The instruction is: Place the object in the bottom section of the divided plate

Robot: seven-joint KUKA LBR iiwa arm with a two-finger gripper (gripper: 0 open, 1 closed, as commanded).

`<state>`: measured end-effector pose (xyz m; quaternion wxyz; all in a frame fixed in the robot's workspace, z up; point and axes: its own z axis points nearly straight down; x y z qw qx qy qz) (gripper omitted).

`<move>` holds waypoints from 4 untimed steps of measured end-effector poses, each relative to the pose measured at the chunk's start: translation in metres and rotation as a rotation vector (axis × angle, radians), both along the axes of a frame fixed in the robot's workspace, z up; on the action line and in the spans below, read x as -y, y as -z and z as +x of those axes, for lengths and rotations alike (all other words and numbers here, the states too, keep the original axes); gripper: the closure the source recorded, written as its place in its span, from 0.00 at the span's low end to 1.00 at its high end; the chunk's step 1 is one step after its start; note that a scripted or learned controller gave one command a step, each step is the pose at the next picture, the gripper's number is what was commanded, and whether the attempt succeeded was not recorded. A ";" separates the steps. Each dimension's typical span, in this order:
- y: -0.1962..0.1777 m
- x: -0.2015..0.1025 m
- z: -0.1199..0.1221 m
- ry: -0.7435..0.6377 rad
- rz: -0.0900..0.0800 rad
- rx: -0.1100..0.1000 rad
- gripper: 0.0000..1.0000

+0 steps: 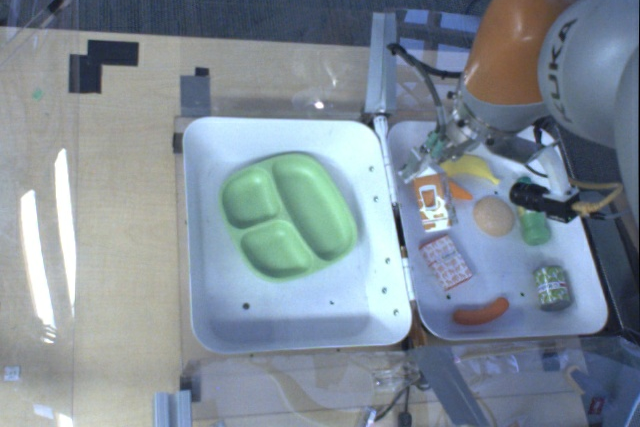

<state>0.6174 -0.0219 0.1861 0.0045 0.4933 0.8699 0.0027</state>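
Two white bins (205,315), one green divided plate (288,213), and about eight small food items (446,262).

Even, bright overhead light; glare streaks on the bench (50,245) far from my hand; edges slightly soft.

A single fixed camera is looking down on the bench (100,215) from above, tilting slightly so the far edge and a strip of dark floor are showing along the top. It is sitting far enough back to be taking in both white bins whole: the left bin (210,315) is lying near the centre, the right bin (590,310) toward the right side. The grey and orange arm (545,35) is entering from the upper right, looming large and close to the lens.
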 end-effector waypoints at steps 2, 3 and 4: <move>-0.010 -0.088 0.001 -0.471 -0.002 -0.001 1.00; 0.013 -0.142 0.041 -0.439 -0.002 -0.001 1.00; 0.018 -0.158 0.044 -0.618 -0.004 0.002 1.00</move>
